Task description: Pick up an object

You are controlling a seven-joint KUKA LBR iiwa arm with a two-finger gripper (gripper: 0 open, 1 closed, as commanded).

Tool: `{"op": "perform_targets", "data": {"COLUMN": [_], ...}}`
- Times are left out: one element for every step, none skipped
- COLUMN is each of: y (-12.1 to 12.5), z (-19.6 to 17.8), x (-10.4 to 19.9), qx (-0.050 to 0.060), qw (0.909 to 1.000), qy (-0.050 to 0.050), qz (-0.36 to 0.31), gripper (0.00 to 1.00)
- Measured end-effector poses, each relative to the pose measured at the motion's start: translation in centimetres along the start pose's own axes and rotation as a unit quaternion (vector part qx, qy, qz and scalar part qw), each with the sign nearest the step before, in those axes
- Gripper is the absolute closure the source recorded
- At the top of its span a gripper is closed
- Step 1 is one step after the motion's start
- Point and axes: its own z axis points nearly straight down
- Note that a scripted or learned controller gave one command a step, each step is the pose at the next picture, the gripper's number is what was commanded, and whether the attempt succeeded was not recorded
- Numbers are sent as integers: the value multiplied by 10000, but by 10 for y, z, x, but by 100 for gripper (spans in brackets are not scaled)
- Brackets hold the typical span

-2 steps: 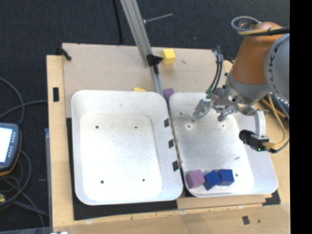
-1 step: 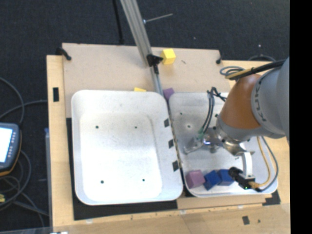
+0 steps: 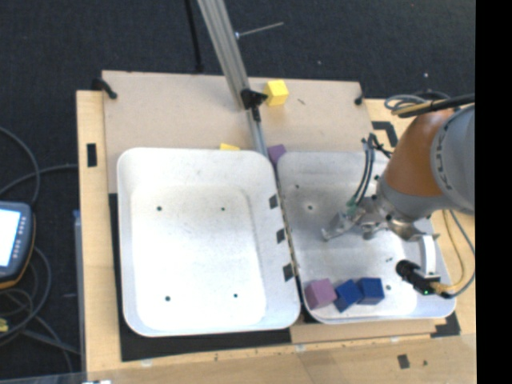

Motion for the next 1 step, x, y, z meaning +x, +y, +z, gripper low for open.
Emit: {"op": "perform_targets", "data": {"y": [-62], "z": [-1], "x": [-46], "qx": [5], "qw": [10000], "qy": [-4], "qz": [14], "gripper": [0]}}
